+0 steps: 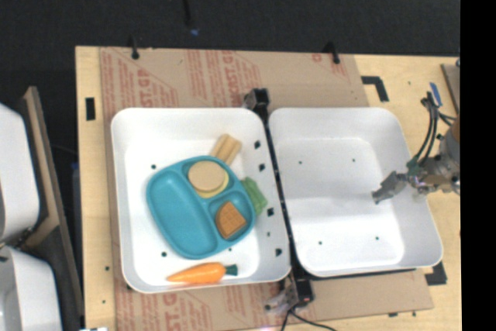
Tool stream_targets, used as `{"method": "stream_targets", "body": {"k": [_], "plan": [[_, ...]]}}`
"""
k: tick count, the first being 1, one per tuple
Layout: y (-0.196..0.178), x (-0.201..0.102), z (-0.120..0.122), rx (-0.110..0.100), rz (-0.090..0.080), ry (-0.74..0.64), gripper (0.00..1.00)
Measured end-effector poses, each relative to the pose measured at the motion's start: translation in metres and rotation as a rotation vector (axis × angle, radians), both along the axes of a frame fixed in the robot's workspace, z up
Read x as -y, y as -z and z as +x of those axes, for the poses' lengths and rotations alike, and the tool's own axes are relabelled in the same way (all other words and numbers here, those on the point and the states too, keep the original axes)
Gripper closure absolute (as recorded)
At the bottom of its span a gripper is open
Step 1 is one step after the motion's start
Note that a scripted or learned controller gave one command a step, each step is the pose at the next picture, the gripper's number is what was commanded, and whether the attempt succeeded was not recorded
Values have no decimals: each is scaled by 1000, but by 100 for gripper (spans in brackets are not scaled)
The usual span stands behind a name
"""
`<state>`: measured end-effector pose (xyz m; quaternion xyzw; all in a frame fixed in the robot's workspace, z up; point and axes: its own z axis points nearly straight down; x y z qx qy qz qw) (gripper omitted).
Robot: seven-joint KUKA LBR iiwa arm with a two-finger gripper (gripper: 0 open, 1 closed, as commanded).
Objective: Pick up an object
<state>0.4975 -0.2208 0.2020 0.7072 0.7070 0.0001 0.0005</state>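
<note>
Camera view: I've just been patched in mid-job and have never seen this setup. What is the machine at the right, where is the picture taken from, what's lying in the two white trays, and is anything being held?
This is one fixed camera above a bench, looking down at a slant. The grey piece reaching in from the right is the robot arm's gripper, a two-finger claw; it sits over the right bin, near that bin's right wall. Nothing shows between its fingers, and the picture is too small to tell whether they are open or shut.

The objects are all in the left bin. A blue divided plate lies there, with a round tan piece and a brown square piece in its compartments. A tan block lies by the plate's upper edge, a green piece by its right side, and a toy carrot below it.
</note>
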Motion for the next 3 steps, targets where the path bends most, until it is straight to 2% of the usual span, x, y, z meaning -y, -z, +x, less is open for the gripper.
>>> {"method": "stream_targets", "body": {"k": [1,2,3], "plan": [[-11,1,0,1,0,0,100],[41,-7,23,-4,1,-28,100],[39,-7,23,0,0,-27,0]]}}
